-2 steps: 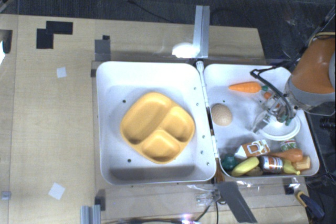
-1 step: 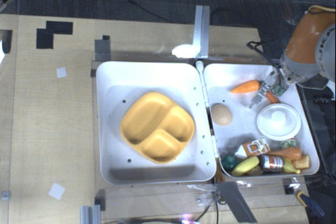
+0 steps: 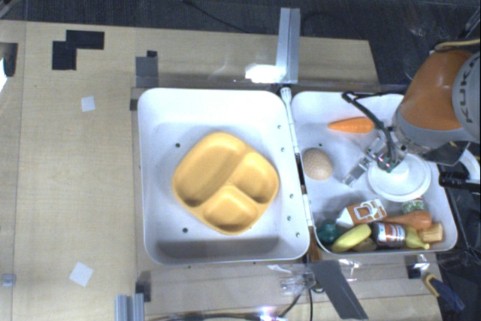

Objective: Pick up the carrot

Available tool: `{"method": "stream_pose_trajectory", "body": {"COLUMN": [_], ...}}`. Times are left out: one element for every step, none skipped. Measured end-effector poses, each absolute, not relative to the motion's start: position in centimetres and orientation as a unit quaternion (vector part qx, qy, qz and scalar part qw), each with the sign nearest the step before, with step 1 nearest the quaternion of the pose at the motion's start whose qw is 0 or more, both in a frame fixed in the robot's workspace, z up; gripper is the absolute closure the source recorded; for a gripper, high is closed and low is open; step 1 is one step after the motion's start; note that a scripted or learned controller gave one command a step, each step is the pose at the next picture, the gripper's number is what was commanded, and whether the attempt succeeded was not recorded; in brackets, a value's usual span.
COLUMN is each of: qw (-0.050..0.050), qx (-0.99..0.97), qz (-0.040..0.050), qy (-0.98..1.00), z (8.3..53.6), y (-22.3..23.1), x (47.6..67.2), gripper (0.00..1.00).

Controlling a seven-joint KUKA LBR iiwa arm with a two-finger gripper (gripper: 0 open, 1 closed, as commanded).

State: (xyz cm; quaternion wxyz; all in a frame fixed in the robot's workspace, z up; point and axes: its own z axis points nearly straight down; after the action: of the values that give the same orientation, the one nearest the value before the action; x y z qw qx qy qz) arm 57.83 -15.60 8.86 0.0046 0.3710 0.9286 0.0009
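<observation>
Carrot [image 3: 351, 126] in right bin [image 3: 323, 107] — yellow tray [image 3: 225, 181] in left bin [image 3: 158, 162]

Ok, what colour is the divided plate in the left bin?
Yellow, a mustard shade: the divided plate shows plainly in the camera view, lying in the left bin.

Two bins side by side: left bin [image 3: 154, 184] holding a sectioned plate [image 3: 225, 181]; right bin [image 3: 314, 110] holding carrot [image 3: 351, 126] at rear, egg [image 3: 317, 163] near the divider, gripper [image 3: 373, 158] between, food heap [image 3: 383, 225] along the front.
</observation>
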Motion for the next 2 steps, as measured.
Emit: {"method": "stream_pose_trajectory", "body": {"qw": [-0.01,-0.018], "qx": [0.434,0.454], "qz": [-0.0071,-0.0167], "qy": [0.901,0.891], "z": [8.9,9.0], "y": [-13.6,-12.5], "x": [64.4,65.1], "gripper": [0.0,0.0]}}
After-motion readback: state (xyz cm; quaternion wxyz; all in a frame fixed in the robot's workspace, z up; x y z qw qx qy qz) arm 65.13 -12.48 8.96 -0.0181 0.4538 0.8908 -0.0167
